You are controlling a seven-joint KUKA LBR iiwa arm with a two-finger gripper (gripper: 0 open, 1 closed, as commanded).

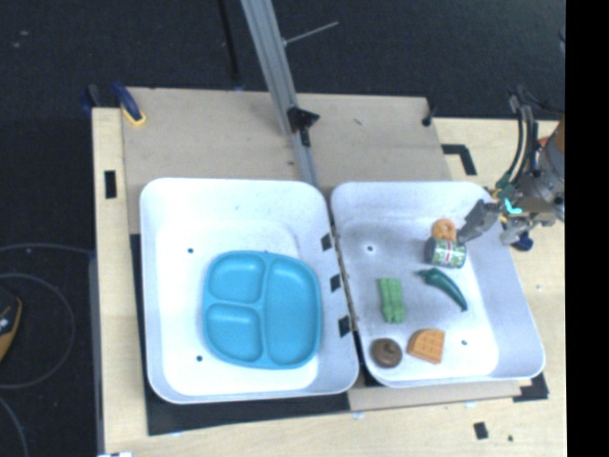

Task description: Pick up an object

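The gripper (473, 225) hangs at the right side of the right white bin (495, 350), just beside a small round can with a green and white label (447, 253). One grey finger (476, 219) slants down toward the can. The picture is too small to tell whether the fingers are open or closed, and nothing can be seen held between them.

The can looks like the thing to pick up. It lies tipped on its side, touching a little orange ball-shaped toy (442, 228) just behind it. A dark green toy pepper with a curved tip (444, 286) lies just in front of the can.

Things could go wrong here. The can is round and smooth, so it may roll away when a finger bumps it. The fingers may also pinch the orange toy along with the can, because the two sit so close together. If the fingers close on the rim only, the can may slip out.

Farther from the can are a bumpy green block (391, 299), an orange waffle-like toy (427, 346) and a brown round toy (385, 352).
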